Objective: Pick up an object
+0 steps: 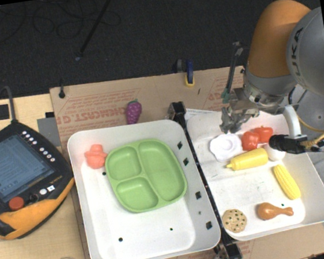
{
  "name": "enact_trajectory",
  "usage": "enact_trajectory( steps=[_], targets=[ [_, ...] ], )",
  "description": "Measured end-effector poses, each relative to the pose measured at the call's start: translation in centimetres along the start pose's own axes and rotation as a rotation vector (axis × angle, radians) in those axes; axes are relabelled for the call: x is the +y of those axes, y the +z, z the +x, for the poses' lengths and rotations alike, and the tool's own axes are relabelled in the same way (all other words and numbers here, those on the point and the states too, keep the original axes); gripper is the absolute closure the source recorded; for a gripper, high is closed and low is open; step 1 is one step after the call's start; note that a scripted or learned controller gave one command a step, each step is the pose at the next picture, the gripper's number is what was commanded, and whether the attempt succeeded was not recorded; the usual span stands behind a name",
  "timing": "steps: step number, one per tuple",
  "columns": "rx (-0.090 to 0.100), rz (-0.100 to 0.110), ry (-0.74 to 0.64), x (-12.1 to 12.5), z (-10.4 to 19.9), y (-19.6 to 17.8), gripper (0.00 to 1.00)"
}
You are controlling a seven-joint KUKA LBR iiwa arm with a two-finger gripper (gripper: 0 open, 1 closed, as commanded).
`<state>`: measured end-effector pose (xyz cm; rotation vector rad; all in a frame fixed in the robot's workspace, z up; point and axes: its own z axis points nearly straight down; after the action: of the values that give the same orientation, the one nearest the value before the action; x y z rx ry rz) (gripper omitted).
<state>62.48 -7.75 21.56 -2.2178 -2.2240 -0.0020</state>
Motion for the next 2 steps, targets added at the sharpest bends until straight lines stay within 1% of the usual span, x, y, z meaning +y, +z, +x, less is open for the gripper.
enact_trajectory(
  steps=[1, 2],
  targets=[
    [-0.001, 0.0, -0.002, 1.2, -0.4, -1.2, 1.0],
    [0.0, 0.002, 0.002, 0.4, 0.8, -2.1, 1.0]
  ],
)
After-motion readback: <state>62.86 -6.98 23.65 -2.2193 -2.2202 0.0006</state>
